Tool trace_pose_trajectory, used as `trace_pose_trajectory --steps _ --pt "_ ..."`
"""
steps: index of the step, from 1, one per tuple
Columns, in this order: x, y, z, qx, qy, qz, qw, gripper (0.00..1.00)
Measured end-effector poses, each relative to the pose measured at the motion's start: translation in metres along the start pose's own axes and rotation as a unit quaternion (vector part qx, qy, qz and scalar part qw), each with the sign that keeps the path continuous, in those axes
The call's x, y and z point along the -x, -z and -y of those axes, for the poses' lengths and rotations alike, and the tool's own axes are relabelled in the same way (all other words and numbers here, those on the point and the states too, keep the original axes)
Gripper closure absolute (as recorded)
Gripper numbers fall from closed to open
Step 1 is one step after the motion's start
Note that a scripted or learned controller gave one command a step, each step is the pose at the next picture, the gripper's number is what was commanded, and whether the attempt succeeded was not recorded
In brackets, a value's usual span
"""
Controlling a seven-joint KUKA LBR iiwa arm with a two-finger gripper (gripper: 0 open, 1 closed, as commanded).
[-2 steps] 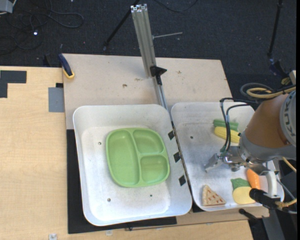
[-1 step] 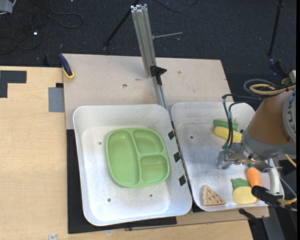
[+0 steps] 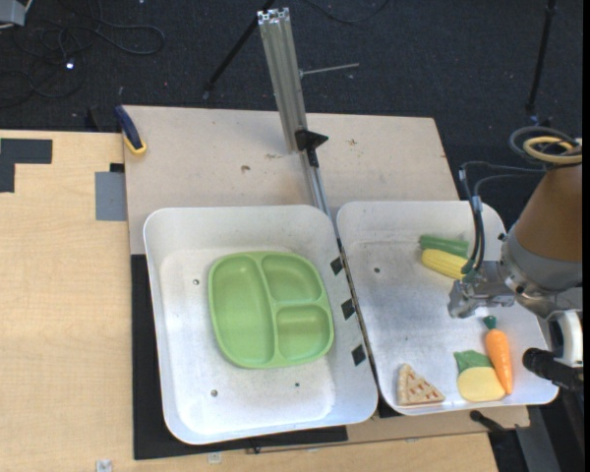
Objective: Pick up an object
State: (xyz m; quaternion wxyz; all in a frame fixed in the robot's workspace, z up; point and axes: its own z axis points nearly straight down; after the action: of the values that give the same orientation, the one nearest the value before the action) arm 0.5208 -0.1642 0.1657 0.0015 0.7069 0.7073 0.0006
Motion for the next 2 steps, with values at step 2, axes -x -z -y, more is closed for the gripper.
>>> trace_pose_trajectory --steps 2 --pt "-0.007 0.076 0.003 -0.001 0.001 0.0 1.0 1.0"
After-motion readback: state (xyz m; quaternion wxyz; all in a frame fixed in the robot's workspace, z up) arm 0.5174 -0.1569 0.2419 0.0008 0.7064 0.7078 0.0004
